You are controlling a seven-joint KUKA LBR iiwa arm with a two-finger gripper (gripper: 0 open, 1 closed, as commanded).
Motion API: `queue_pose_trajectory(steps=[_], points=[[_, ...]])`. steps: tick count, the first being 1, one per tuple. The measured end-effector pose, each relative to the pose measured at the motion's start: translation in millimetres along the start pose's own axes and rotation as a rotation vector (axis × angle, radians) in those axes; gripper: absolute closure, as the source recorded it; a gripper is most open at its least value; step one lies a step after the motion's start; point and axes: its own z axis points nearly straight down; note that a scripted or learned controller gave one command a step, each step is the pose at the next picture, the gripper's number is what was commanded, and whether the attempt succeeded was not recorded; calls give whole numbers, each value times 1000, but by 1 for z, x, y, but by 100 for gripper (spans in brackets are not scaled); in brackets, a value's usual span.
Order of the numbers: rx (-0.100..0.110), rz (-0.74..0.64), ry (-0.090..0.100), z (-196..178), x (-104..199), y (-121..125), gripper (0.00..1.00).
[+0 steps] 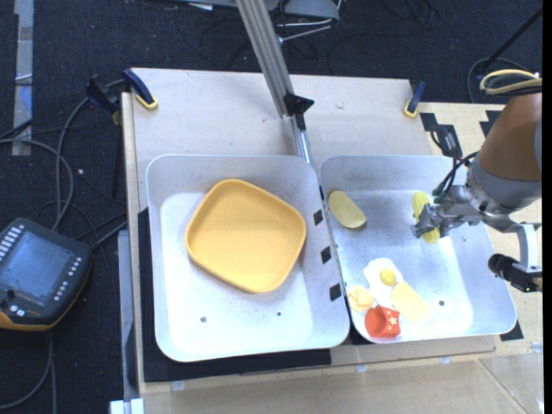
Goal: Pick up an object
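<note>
Camera view: gripper (429, 226) sits low in right bin (483, 313), right on a small yellow object (420, 203); can't tell the finger state. Potato-like slice (348, 210), fried egg (384, 275) and red piece (381, 321) lie nearby. Yellow plate (247, 234) in left bin (172, 317).

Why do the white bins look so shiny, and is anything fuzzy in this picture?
In the camera view, light bounces softly off the left bin and right bin, leaving pale glare on their floors. The yellow plate is sharp and casts a faint shadow. The gripper and the small yellow thing beside it look a bit blurry, and the floor around the bench is dark.
</note>
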Motion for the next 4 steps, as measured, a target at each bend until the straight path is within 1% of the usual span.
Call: queue_pose_trajectory(steps=[1,2,3,4], points=[[0,0,0,-61,-2,-3,100],[-1,0,0,-114,-2,-2,100],[5,-4,2,-101,57,-1,100],[5,-3,2,-89,105,-1,100]])
